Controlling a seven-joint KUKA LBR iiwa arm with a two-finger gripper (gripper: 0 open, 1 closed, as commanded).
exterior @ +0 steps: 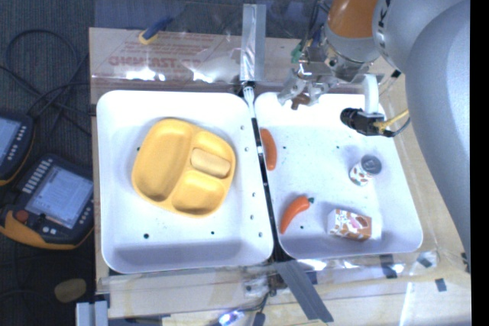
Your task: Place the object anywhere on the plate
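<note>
A yellow divided plate [164,164] lies in the left bin, and a tan bread-like piece [210,162] rests in its right compartment. In the right bin lie an orange sausage [267,148] by the left wall, an orange chili with a green stem [294,211], a small printed carton [350,224] and a small round can [364,170]. My gripper [303,95] hangs over the back left corner of the right bin, apart from all of these objects. Nothing shows between its tips.
The two white bins [114,240] meet at a centre wall [258,164]. Clear plastic sheeting [191,50] covers the bench behind them. A black cable fitting [363,121] sticks out under the wrist. Pendants [46,198] lie left of the bench.
</note>
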